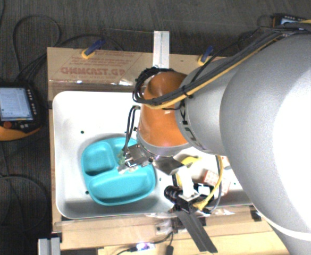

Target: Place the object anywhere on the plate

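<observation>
A turquoise divided plate [115,171] lies in the left white bin [70,121], toward its front right. The arm's orange band and wrist hang over the plate's right edge, and the gripper [129,162] sits low at that edge, right above the plate's ridge between compartments. The wrist hides most of the gripper, and I cannot make out any object between its parts. A white and orange object [211,182] lies in the right bin, partly hidden under the arm.
The large grey arm body covers most of the right bin. A yellow and black cable bundle [190,193] hangs near the bins' front edge. A teach pendant [10,108] lies on the floor at left. Cardboard [91,68] sits behind the left bin.
</observation>
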